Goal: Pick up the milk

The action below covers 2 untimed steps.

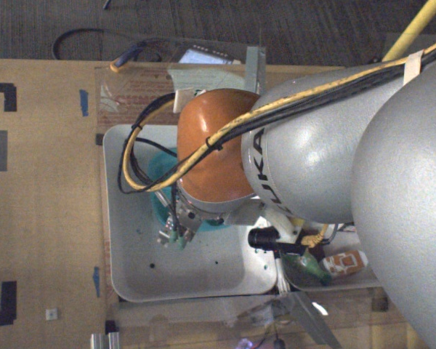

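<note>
My gripper (172, 233) hangs low over the left white bin (123, 267), below the orange wrist band (211, 151). Its tip is small and partly hidden by the wrist. A teal object (160, 171) lies in the left bin right beside and under the wrist, mostly covered by the arm. In the right bin, a small white container with an orange-red label (345, 262) lies on its side; it may be the milk. It is well to the right of the gripper, apart from it.
The grey arm (334, 144) covers most of the right bin. A dark green item (307, 269) and a yellow item (317, 235) lie beside the white container. Yellow and black cables (131, 158) loop over the left bin. A black part (265, 238) juts out near the bins' shared wall.
</note>
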Available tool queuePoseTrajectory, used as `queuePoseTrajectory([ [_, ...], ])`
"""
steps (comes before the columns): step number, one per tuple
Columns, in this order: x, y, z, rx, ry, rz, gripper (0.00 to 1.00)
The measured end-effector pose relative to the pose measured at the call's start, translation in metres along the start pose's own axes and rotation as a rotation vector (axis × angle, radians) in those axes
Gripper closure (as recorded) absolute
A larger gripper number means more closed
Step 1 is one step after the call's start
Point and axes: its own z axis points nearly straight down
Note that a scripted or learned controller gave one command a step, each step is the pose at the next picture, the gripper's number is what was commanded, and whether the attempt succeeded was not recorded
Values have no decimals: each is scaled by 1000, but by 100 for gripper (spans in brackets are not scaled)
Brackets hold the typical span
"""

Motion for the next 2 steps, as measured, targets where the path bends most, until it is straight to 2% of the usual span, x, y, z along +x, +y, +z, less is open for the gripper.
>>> queuePoseTrajectory([
  [1, 0, 0, 2, 1, 1, 60, 100],
  [2, -4, -7, 0, 3, 1, 54, 100],
])
